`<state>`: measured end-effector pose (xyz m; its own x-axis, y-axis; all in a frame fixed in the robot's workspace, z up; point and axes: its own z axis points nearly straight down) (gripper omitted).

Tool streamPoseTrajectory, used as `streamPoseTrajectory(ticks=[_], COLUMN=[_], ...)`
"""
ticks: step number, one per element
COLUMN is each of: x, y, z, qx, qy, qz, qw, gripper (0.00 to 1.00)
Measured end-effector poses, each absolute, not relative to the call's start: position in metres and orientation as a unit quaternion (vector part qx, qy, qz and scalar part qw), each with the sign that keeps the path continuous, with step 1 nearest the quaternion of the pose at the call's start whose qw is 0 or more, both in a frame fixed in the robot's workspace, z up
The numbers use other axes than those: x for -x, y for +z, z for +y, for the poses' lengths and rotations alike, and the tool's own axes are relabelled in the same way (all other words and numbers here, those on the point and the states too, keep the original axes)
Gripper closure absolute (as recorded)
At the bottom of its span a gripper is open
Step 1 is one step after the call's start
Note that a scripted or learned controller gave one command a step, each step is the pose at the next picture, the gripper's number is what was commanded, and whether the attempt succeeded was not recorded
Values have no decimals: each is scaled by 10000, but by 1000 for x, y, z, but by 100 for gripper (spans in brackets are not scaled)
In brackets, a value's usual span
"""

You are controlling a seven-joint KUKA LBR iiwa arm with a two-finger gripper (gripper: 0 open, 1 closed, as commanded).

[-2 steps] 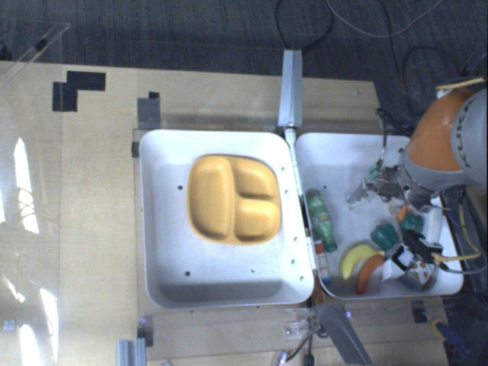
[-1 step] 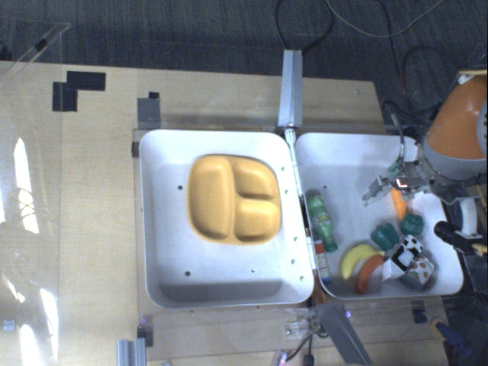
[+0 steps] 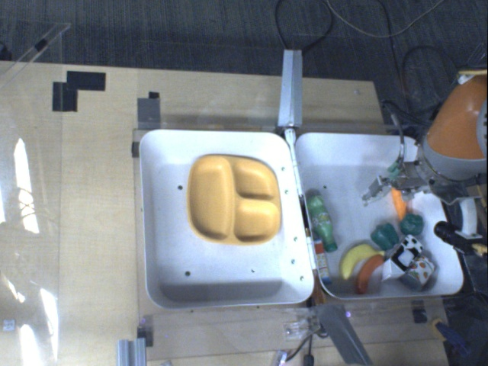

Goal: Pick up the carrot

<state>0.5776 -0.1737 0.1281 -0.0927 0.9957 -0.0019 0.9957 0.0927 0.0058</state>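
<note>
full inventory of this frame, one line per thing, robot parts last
left bin: 1, white, left half of bench
divided tray: 1, yellow, three compartments, middle of left bin
right bin: 1, white, right of left bin
bottle: 1, green, lying along right bin's left wall
banana: 1, yellow, front of right bin
red-orange piece: 1, beside the banana, kind unclear
teal pieces: 2, right bin, near the carrot
black-and-white item: 1, front right of right bin
carrot: 1, orange, right bin, just under the gripper
cables: black, floor behind bench
arm: 1, grey, orange band, from right
gripper: 1, above carrot
</note>
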Motion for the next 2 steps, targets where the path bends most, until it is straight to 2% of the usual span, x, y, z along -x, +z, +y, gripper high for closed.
streamPoseTrajectory(ticks=[1,2], x=[-609,-617], y=[94,125], z=[-200,-204], qx=[-6882,-6733], qy=[20,18], qz=[7255,7394], qw=[36,31], gripper=[0,0])
